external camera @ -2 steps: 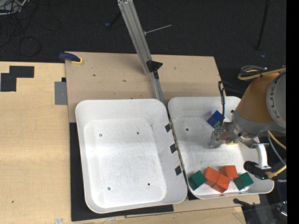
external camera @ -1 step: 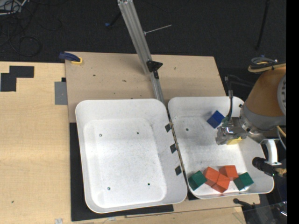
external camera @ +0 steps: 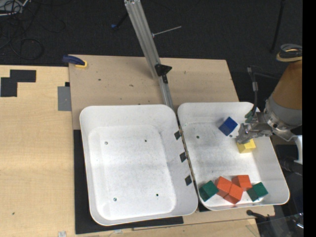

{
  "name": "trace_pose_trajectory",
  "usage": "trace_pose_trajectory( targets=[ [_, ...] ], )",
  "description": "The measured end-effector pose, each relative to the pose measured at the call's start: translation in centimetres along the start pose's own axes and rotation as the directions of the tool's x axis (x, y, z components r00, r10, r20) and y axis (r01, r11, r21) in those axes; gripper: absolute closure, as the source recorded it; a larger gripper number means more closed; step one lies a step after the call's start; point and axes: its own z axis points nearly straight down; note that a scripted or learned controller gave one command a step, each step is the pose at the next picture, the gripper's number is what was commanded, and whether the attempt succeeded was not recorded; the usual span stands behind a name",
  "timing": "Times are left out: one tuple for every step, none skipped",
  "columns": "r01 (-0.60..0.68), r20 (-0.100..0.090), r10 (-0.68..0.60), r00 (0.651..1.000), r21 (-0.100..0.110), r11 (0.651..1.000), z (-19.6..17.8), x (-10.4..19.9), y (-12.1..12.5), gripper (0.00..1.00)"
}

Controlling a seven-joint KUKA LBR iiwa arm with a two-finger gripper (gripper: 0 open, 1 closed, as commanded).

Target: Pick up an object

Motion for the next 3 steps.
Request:
trace_pose_trajectory(
  targets=[
    [-0.001,0.000,0.001,1.000,0.001,1.000,-4.7,-0.1,0.1,1.00],
    [0.003,-0.004,-0.003,1.000,0.006,1.000,-5.2,5.0,0.2,1.00],
    [0.002,-0.004,-0.002,1.000,0.008,1.000,-5.4,10.6,0.4,1.00]
  ],
)
